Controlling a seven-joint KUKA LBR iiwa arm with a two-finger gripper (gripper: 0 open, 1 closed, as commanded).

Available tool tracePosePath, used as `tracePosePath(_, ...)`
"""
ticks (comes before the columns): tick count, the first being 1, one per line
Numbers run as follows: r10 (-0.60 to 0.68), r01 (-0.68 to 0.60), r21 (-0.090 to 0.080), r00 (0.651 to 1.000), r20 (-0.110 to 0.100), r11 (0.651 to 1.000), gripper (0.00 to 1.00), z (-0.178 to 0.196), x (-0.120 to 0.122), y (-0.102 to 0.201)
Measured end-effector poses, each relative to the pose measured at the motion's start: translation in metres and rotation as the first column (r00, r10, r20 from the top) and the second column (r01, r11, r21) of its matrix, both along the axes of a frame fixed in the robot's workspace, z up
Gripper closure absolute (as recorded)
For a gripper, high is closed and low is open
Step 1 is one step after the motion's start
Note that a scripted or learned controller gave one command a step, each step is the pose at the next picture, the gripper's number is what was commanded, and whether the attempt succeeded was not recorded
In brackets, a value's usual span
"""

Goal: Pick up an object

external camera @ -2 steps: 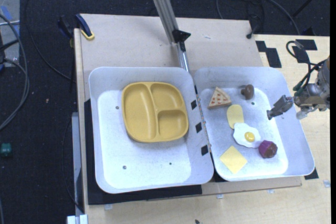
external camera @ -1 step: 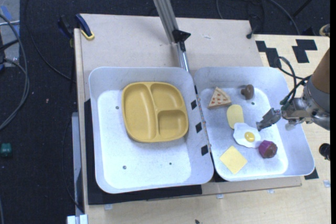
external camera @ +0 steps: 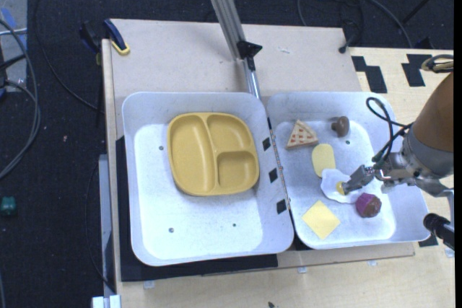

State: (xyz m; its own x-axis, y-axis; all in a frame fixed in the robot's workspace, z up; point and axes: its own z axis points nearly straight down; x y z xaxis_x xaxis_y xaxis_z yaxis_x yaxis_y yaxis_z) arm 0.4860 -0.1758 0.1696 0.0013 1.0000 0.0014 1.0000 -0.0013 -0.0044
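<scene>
— Fingers: where do yours sit?

— Your gripper [external camera: 351,184] hangs low over the right bin [external camera: 404,231], tips down on the white fried-egg piece [external camera: 332,184]. Whether the fingers are parted or closed on it, you cannot tell from this slant.

— And the other pieces?

— The purple piece [external camera: 368,205] lies just beside the tips, toward the near rim. The yellow square [external camera: 320,218] lies nearer you and further left; the yellow oval [external camera: 323,159] lies beyond the egg.

— So?

— The egg looks the likeliest pick, directly under you.
</scene>
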Motion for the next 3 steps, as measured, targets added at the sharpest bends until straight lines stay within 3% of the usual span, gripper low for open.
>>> tracePosePath(1,0.001,-0.001,0.0,1.0,0.001,1.0,0.0,-0.047,0.002,0.009)
tracePosePath(2,-0.001,0.001,-0.002,1.0,0.005,1.0,1.0,-0.035,0.003,0.008)
tracePosePath(3,0.002,-0.002,-0.003,1.0,0.008,1.0,1.0,0.008,0.0,0.008)
